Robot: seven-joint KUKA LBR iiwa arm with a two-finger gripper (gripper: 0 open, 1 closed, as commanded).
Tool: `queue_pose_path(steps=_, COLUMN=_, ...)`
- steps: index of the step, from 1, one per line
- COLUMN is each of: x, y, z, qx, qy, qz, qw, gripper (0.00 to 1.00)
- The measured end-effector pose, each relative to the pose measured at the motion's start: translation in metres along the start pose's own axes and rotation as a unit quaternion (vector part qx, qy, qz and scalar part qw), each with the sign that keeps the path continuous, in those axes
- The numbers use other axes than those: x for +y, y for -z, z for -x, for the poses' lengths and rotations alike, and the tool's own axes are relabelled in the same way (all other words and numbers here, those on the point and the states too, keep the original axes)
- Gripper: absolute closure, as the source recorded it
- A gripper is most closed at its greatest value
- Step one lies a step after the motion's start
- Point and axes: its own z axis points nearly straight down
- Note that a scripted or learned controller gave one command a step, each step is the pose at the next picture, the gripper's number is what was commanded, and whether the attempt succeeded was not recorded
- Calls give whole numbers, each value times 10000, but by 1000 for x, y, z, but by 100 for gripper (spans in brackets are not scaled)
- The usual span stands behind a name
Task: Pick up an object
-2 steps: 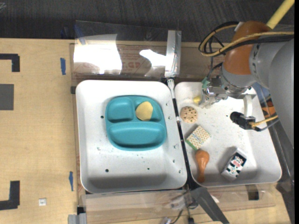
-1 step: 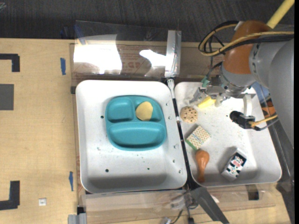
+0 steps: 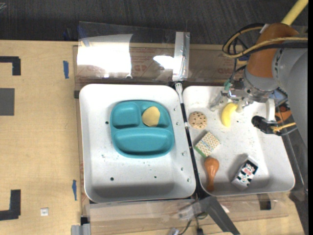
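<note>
Nearest you, at the front of the right bin (image 3: 274, 180), you have a black-and-white printed block (image 3: 245, 173) and a brown pear-shaped piece (image 3: 211, 169) against the divider. Further in lie a patterned square packet (image 3: 208, 143) and a speckled round cookie (image 3: 197, 119). In the left bin (image 3: 98, 131), a teal divided tray (image 3: 139, 136) carries a yellow-orange lump (image 3: 151, 116) in its upper right compartment. At the far end of the right bin, the end effector (image 3: 234, 98) sits just above a yellow lemon-like object (image 3: 228, 114), touching or nearly touching its top. You cannot tell from here whether it is released or clenched. You look to be at the approach-and-grasp step. Next, you need the lemon seated squarely in the grasp before any lift.
</note>
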Motion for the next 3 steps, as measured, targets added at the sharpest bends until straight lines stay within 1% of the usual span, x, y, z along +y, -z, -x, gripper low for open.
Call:
queue_pose_path(steps=1, x=0, y=43, z=-27, qx=0, qy=1077, qz=21, qw=9942, gripper=0)
queue_pose_path(steps=2, x=-40, y=17, z=-6, qx=-52, qy=1722, qz=186, qw=9849, gripper=0)
queue_pose_path(steps=3, x=-72, y=1, z=-3, qx=4, qy=2172, qz=11, qw=9761, gripper=0)
